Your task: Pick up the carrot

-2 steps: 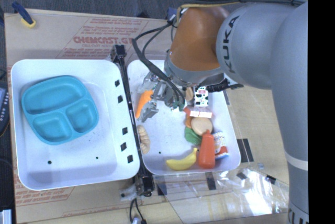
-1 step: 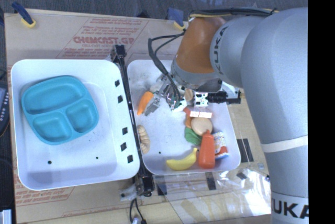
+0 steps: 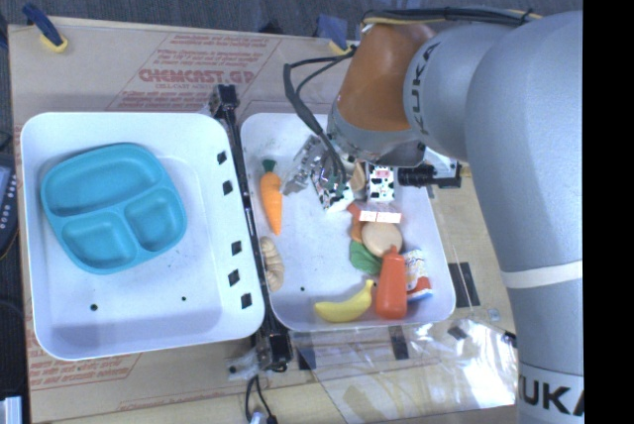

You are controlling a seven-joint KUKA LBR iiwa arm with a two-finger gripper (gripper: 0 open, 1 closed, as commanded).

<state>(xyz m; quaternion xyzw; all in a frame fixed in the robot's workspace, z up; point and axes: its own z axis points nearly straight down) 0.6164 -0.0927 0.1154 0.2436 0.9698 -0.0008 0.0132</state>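
The carrot [image 3: 270, 199], orange with a small green top, lies on the floor of the right bin [image 3: 297, 298] near its left wall. My gripper [image 3: 315, 171] hangs just to the right of the carrot, a short gap away, under the orange band of the arm. Nothing shows between its metal fingers [image 3: 300, 176], and the carrot lies free of them.
A blue divided plate [image 3: 111, 204] sits in the left bin [image 3: 129, 323]. The right bin also holds a banana [image 3: 344, 306], a red bottle [image 3: 392, 285], a round tan piece [image 3: 381, 238], a green piece [image 3: 363, 257] and a tan item [image 3: 271, 264] at the left wall.
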